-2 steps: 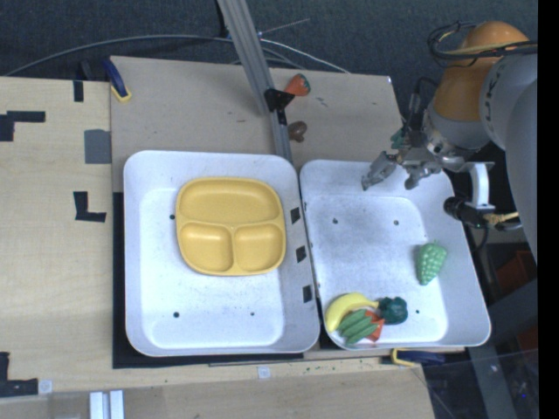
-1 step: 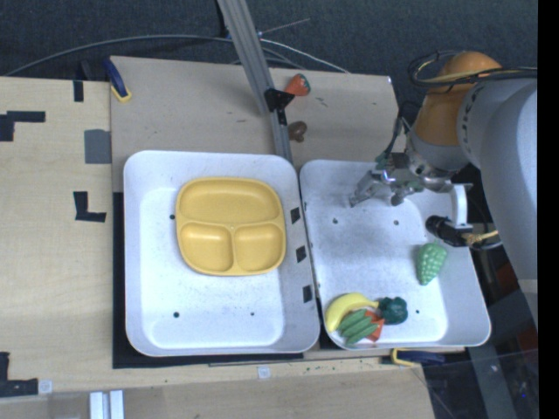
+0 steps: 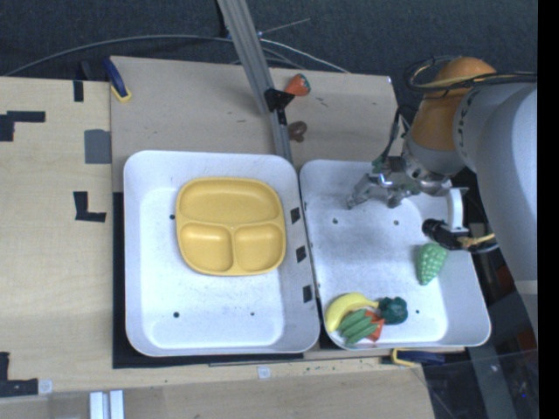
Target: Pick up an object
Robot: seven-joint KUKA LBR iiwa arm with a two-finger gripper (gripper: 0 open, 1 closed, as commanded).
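My gripper (image 3: 371, 190) hangs over the upper part of the right bin (image 3: 367, 243), its fingers spread apart with nothing between them. A green textured toy (image 3: 430, 263) lies at the bin's right side, below and right of the gripper. In the bin's front corner sits a cluster of toy food: a yellow banana (image 3: 345, 305), green beans with a red piece (image 3: 360, 325) and a dark green broccoli-like piece (image 3: 393, 309). These lie well below the gripper.
The left bin (image 3: 148, 234) holds a yellow three-compartment plate (image 3: 231, 225). A grey pole (image 3: 249, 37) slants down to the gap between the bins. The arm's body (image 3: 498, 147) covers the right bin's upper right corner.
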